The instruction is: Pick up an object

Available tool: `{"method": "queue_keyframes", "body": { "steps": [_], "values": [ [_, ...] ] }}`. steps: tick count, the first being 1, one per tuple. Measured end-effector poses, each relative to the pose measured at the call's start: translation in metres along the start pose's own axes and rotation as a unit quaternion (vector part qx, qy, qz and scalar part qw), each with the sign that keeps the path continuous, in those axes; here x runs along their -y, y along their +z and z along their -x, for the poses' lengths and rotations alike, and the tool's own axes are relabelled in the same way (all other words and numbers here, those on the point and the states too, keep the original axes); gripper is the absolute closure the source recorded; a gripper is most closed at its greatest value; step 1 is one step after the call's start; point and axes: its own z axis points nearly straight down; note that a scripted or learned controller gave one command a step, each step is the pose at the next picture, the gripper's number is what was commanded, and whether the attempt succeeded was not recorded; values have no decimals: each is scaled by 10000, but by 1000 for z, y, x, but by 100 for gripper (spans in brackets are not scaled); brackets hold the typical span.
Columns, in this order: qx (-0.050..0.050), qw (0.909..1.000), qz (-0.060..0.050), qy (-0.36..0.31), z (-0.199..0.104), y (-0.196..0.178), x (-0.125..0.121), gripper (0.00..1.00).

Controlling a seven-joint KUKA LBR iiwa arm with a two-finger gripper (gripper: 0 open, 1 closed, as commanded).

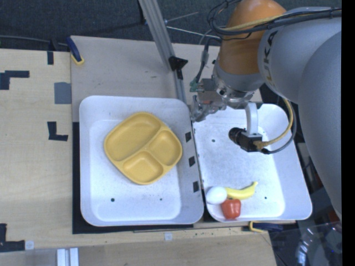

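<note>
Though its grip state unclear, gripper (199, 111) over right bin's (238, 168) far-left corner, banana (243, 191) well apart

your arm (313, 60), fat smooth grey shell, dark lettering (270, 47) down one side, glossy orange band (252, 18) above the wrist, thin black cables (222, 14) looped over it, small cluttered metal gripper (203, 107) at the tip

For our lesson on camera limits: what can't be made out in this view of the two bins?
Camera view:
Right bin: far right corner hidden by the arm.
Red item: too small to identify.
White round item: too small, egg or ball unclear.
Arm: cut off at the right edge.
</note>
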Motion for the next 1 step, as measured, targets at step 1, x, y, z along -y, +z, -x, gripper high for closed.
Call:
{"method": "queue_keyframes", "body": {
  "steps": [1],
  "values": [
    [2, 10000, 1, 1, -46, 2, -9, 100]
  ]
}}
